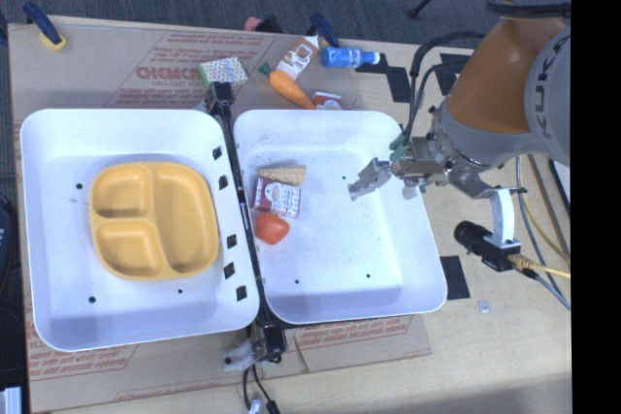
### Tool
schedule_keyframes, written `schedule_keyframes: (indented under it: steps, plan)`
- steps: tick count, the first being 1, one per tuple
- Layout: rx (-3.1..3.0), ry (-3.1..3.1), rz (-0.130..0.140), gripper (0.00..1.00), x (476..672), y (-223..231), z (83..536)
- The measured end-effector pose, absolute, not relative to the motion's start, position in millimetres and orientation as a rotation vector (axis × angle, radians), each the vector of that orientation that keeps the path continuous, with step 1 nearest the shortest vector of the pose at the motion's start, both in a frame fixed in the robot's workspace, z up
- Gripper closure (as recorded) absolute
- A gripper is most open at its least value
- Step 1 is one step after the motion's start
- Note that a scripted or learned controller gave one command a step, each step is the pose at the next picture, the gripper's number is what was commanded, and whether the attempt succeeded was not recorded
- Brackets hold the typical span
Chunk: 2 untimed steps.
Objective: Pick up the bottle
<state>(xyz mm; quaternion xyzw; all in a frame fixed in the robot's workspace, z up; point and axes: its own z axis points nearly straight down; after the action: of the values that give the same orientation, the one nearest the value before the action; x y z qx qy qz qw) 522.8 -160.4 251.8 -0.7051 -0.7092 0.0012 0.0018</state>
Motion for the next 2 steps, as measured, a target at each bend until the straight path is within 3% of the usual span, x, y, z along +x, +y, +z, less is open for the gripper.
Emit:
schedule_keyframes:
  steps: [1,2]
  plan:
    - [-2.205,-2.229,0.006,1.00,523.1,-160.0,261.9]
    - [-2.152,-2.281,0.005,1.00,479.4,-199.3,129.0]
